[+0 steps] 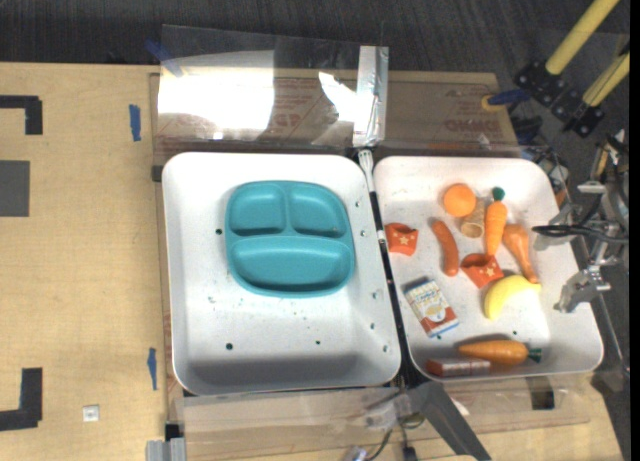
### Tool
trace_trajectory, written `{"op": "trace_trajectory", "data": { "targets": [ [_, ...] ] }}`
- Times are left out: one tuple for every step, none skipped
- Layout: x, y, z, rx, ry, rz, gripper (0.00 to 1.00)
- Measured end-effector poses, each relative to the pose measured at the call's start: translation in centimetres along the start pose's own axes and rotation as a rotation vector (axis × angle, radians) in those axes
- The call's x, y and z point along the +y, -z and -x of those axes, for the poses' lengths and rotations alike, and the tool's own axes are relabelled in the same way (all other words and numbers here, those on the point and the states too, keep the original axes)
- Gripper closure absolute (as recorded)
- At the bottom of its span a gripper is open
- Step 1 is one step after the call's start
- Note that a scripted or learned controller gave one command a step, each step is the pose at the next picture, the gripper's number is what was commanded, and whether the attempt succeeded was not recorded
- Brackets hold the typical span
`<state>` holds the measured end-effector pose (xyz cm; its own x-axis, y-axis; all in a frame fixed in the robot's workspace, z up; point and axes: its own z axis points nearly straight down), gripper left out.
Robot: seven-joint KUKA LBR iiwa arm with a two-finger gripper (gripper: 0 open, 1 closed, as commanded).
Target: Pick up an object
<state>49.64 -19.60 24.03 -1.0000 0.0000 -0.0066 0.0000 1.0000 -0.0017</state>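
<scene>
the gripper (583, 261) is seen at the right bin's (420, 174) right edge, beside a yellow lemon (508, 296); its opening cannot be told.

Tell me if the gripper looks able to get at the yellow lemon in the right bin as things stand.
Probably yes. The gripper sits at the right bin's right edge, close beside the lemon, whose top is uncovered. An orange carrot and a red piece crowd its upper left, so the jaws could bump them.
</scene>
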Motion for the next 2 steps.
{"op": "trace_trajectory", "data": {
  "targets": [
    [-2.6, -14.3, -1.4, -0.005, -0.007, -0.003, 0.0],
    [-2.7, -15.2, 4.9, -0.005, 0.043, -0.002, 0.0]
  ]
}}
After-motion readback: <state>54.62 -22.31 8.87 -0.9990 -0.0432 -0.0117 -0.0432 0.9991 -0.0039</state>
